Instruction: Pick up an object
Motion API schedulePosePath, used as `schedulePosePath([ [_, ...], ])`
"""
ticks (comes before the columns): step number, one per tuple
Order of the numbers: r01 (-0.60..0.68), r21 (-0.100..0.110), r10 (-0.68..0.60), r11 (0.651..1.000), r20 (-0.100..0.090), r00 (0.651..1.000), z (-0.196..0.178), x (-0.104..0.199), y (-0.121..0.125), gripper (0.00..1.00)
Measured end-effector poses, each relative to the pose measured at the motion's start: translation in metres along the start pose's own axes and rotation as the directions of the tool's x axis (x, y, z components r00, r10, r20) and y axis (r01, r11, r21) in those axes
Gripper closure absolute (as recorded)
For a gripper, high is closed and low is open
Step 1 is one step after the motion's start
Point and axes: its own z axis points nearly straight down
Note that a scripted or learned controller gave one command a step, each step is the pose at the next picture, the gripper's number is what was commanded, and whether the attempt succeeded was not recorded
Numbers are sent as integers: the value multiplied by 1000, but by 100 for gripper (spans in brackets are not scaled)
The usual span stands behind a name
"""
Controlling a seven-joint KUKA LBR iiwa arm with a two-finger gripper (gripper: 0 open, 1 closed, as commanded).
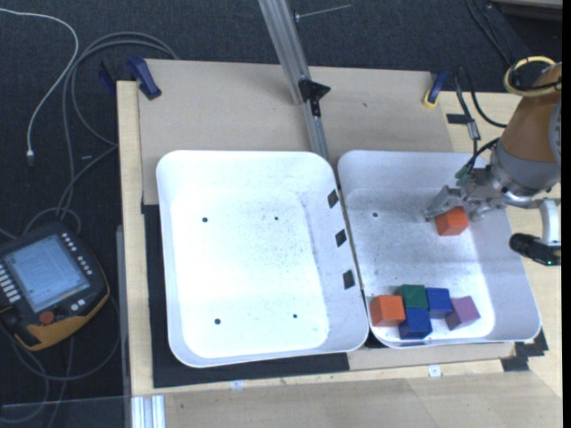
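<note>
My gripper (pixel 454 210) hangs over the upper right part of the right bin (pixel 500 266), below the grey arm with its orange band. A small orange-red block (pixel 452 224) sits tilted between its two grey fingertips, which close on it from both sides. Along the bin's front wall lies a cluster of blocks: an orange one (pixel 387 309), a green one (pixel 412 295), two blue ones (pixel 438 300) (pixel 415 323) and a purple one (pixel 463 311).
The left bin (pixel 178 239) lies beside the right one, with a ridge with black clips (pixel 340 237) between them. A metal pole (pixel 285 34) rises from the back of the bench. A black handle (pixel 535 250) juts in at the right.
</note>
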Motion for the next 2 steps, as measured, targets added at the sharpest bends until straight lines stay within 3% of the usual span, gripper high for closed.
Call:
schedulePosePath([
  [1,0,1,0,1000,1,1000,-11,0,0,100],
  [2,6,3,-6,1000,-7,1000,-21,88,18,100],
])
